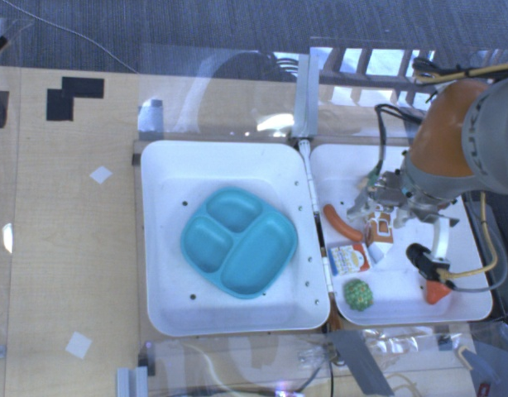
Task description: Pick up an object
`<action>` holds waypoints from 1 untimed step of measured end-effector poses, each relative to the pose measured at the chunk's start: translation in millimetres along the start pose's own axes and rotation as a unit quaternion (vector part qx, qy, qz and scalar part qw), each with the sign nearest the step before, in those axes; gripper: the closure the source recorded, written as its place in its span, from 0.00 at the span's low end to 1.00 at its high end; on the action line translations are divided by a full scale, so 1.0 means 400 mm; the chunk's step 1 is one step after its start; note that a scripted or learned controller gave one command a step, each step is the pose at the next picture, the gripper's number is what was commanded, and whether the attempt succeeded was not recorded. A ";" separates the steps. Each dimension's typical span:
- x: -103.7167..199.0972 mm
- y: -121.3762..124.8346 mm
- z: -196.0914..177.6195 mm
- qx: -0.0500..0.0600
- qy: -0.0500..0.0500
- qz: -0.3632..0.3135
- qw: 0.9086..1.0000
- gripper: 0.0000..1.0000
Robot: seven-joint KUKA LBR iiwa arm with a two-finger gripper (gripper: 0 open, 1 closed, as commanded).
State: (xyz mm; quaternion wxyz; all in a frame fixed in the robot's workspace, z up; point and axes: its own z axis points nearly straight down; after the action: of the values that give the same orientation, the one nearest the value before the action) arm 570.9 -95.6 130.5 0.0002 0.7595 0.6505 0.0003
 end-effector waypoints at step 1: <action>-0.121 0.068 0.106 -0.004 -0.001 -0.090 0.996 0.00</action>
State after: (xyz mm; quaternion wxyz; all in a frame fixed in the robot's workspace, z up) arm 590.3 -147.4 88.1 0.0040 0.6982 0.7159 0.0026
